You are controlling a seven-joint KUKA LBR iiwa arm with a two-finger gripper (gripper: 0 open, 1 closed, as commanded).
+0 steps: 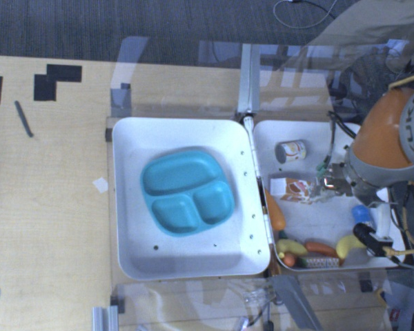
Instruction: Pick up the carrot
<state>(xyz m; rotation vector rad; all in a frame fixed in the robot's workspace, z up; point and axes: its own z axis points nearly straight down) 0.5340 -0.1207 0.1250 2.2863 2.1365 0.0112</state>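
Camera view: carrot (278,213) in right bin (298,134)

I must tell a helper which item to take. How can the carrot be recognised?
Look in the right bin. Along its left wall, below the small carton, lies the carrot: a plain orange, tapered piece, lying apart from the yellow and red toys at the bottom edge.
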